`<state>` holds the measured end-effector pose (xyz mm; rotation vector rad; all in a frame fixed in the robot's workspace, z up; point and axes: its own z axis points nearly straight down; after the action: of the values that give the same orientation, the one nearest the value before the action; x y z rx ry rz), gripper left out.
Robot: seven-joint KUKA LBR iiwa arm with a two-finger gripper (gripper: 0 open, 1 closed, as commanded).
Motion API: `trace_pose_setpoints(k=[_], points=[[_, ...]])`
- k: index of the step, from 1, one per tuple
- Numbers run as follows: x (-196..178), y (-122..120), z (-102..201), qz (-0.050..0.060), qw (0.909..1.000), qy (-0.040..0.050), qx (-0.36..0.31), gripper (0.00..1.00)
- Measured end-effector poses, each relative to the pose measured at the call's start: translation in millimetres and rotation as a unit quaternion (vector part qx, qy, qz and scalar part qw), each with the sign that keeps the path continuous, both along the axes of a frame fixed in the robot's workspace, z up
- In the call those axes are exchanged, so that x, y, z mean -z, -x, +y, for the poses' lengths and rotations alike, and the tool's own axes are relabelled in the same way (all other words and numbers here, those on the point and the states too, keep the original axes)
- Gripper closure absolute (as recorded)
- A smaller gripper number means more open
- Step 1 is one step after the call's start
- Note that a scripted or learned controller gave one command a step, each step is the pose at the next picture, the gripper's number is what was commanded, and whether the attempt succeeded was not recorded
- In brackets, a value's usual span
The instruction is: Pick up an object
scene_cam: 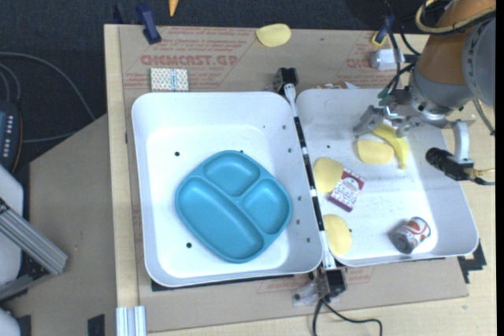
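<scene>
My gripper [386, 124] hangs low over the far part of the right bin [466, 226], its silver fingers spread open. Just below it lie a yellow banana [398, 147] and a pale yellow rounded piece [373, 152], touching each other. Nothing sits between the fingers. Further forward in the same bin are a yellow lemon-like piece [327, 171], a red and white packet [345, 191], another yellow piece [337, 234] at the front left corner and a small can [410, 234] on its side.
The left bin [157, 130] holds a blue divided plate [232, 204]. On the bench behind the bins lie a yellow piece [273, 35], a patterned packet [169, 79] and a blue clip [146, 22]. A black cable plug [445, 161] hangs beside the wrist.
</scene>
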<state>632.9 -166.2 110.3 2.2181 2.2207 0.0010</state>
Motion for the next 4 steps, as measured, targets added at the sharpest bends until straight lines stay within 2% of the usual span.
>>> trace_pose_setpoints(k=[1, 2, 3, 4], points=[[25.8, 27.7, 18.5, 0.002, 1.0000, -0.0011, 0.001, 0.00], [25.3, -15.1, -2.4, 0.001, 1.0000, -0.0006, 0.000, 0.00], [-4.4, 12.1, -14.9, 0.002, 1.0000, -0.0007, 0.001, 0.00], [15.2, 12.3, -28.0, 0.002, 1.0000, -0.0032, 0.000, 0.00]])
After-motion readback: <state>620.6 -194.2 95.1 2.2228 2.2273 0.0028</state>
